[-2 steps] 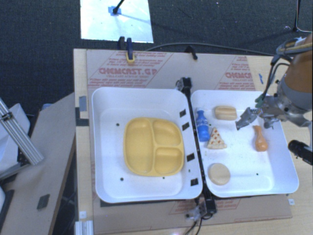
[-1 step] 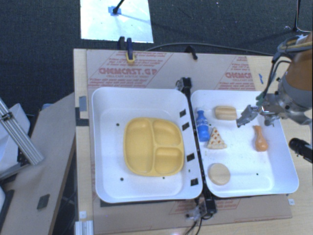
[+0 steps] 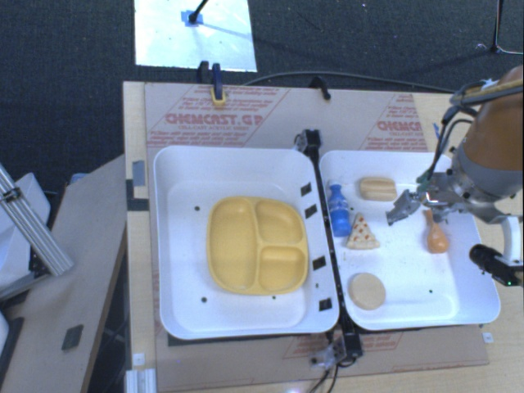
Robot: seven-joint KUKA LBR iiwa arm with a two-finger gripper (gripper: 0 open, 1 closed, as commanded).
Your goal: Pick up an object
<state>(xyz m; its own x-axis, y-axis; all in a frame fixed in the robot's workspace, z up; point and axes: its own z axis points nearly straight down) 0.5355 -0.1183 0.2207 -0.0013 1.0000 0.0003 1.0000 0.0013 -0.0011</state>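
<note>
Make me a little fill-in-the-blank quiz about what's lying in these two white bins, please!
1. The yellow plastic divided tray lies in the ____ bin of the camera view.
2. The small blue plastic bottle lies in the right bin, close to the ____ between the bins.
3. The triangular pizza-slice toy lies just to the ____ of the blue bottle in the view.
4. The round tan cookie-like disc lies nearer the view's ____ edge than the pizza slice.

Missing words: left; divider; right; bottom

Rt bin (image 3: 467, 305): open floor center; bottle (image 3: 337, 210), pizza slice (image 3: 361, 232), cookie (image 3: 367, 291) crowd left side.
</note>
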